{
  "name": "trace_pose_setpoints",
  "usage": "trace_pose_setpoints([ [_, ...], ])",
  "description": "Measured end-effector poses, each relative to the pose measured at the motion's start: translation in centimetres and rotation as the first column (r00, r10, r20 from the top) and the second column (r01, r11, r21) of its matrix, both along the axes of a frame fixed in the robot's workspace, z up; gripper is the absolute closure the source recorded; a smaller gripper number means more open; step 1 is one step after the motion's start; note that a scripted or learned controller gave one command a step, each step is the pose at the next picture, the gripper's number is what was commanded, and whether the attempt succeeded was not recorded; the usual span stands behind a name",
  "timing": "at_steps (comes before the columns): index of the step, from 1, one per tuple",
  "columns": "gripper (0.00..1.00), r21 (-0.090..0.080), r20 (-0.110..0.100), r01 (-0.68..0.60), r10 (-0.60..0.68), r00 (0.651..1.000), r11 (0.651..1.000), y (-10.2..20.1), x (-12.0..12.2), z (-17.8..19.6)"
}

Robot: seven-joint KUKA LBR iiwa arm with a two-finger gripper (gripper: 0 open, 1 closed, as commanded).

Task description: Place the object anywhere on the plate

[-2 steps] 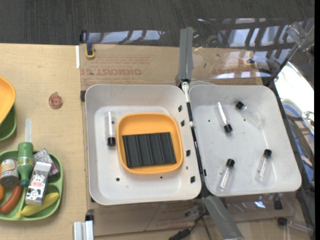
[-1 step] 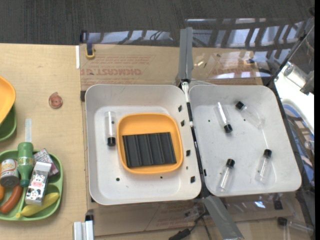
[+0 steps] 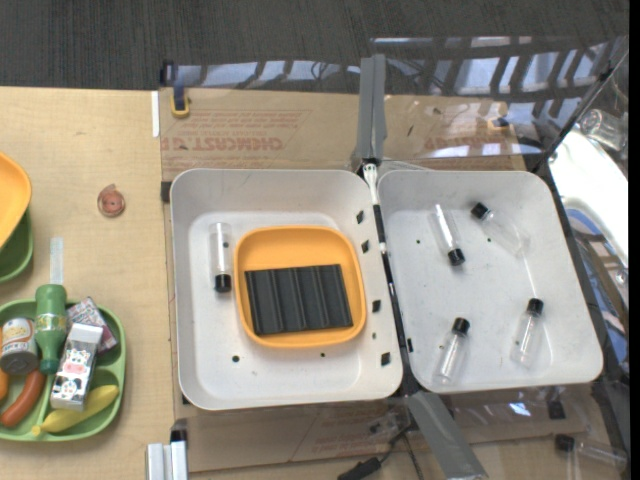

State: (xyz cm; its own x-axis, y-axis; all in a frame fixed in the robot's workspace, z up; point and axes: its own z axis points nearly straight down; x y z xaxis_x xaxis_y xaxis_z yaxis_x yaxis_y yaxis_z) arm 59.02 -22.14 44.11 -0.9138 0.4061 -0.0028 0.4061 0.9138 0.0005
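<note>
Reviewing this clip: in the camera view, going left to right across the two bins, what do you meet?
Left bin → vial → yellow plate holding a black ridged block → right bin with four more vials, the last near its right side.

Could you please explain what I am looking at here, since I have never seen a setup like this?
This is one picture from a camera fixed above a workbench, looking down at a slant. Two shallow white bins sit side by side. The left bin holds an orange plate with a dark ribbed block lying on it, and one clear vial with a black cap beside the plate. The right bin holds four more such vials, for example one near the front. A robot arm normally reaches in from the right to move an object onto the plate. On the wooden table to the left sits a green tray of toy food, which is not part of the job.
</note>
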Motion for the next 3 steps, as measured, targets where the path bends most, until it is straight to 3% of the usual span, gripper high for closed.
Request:
trace_pose_setpoints([
  [1, 1.0, -0.001, 0.001, -0.35, 0.35, 0.937, 0.937, 0.0, 4.6, 0.0],
  [2, 1.0, -0.001, 0.002, -0.644, 0.644, 0.765, 0.765, 0.0, 6.5, 0.0],
  [3, 1.0, -0.001, 0.0, -0.802, 0.802, 0.598, 0.598, -0.1, -1.2, -2.1],
])
